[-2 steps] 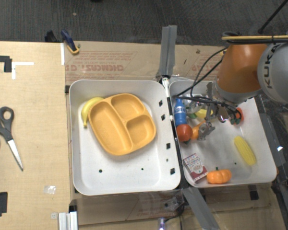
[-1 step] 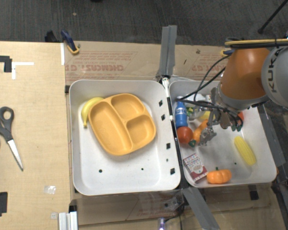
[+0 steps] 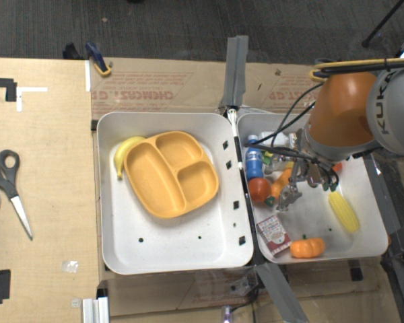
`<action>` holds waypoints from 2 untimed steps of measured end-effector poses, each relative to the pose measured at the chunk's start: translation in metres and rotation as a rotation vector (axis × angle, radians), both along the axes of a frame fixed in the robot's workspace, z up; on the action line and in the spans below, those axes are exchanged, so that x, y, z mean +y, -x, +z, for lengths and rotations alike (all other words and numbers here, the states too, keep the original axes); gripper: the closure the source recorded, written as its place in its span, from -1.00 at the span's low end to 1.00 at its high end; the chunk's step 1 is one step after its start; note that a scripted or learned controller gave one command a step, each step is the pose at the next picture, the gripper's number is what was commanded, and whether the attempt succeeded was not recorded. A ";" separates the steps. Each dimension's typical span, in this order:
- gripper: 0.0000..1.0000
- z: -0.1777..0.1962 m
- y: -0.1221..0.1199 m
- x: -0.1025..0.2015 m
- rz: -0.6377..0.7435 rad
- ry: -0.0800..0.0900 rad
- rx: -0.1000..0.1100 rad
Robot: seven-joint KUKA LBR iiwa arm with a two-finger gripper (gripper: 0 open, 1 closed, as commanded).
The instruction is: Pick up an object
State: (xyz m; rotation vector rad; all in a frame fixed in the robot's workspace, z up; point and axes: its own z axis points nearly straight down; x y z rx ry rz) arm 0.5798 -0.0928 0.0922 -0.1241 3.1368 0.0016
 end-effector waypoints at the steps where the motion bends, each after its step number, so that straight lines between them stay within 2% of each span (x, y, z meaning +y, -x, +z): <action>1: -1.00 0.000 -0.002 -0.004 0.045 0.001 -0.002; 2: -1.00 0.002 -0.012 -0.010 0.096 0.002 -0.005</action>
